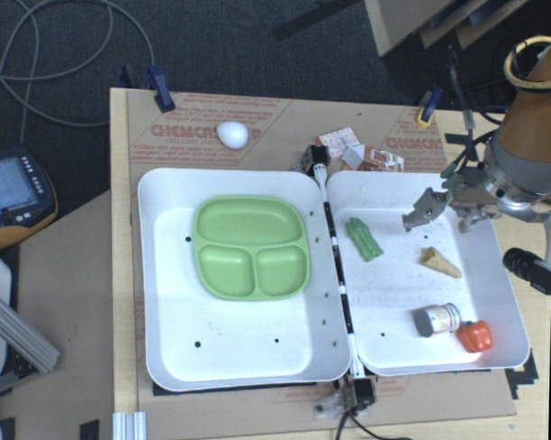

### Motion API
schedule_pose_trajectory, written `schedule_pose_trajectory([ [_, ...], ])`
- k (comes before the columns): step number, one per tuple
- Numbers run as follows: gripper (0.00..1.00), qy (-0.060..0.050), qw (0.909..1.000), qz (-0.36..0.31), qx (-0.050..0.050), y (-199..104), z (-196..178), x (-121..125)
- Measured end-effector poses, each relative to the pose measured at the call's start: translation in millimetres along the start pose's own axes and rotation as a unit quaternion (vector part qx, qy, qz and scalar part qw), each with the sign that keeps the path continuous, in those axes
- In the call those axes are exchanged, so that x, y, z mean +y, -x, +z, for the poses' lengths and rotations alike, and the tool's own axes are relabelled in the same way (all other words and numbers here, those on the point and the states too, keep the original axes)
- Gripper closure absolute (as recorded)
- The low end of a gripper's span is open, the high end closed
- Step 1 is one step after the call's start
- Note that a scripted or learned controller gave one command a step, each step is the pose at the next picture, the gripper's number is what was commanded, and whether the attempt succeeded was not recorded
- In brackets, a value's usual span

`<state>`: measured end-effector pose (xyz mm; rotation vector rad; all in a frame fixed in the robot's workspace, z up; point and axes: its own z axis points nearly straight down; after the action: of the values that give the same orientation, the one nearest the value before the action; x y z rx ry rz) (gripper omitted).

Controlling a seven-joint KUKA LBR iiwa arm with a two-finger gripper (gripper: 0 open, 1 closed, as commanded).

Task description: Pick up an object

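Observation:
The right bin (490, 267) holds a green block (363, 238), a tan wedge (441, 261), a small silver jar lying on its side (437, 319) and a red-orange piece (474, 336). My gripper (445, 216) hangs over the far part of this bin, above and just beyond the tan wedge. Its fingers (424, 211) are spread open and nothing sits between them. The green block lies to the gripper's left.
A green divided plate (252, 245) lies in the left bin (163, 328). A white egg-shaped object (232, 134) and some small wrappers (355, 151) rest on the bench beyond the bins. Blue clamps (159, 86) grip the bench's far edge.

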<state>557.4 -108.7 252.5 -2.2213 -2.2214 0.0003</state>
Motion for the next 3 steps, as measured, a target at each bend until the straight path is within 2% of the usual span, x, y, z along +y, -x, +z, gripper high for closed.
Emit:
schedule_pose_trajectory([
  [1, 0.0, 0.0, 1.0, 0.001, 0.0, 46, 117, -42],
  [2, 0.0, 0.0, 1.0, 0.0, 0.0, 42, 168, -79],
  [3, 1.0, 0.001, 1.0, 0.001, 0.0, 41, 158, -78],
])
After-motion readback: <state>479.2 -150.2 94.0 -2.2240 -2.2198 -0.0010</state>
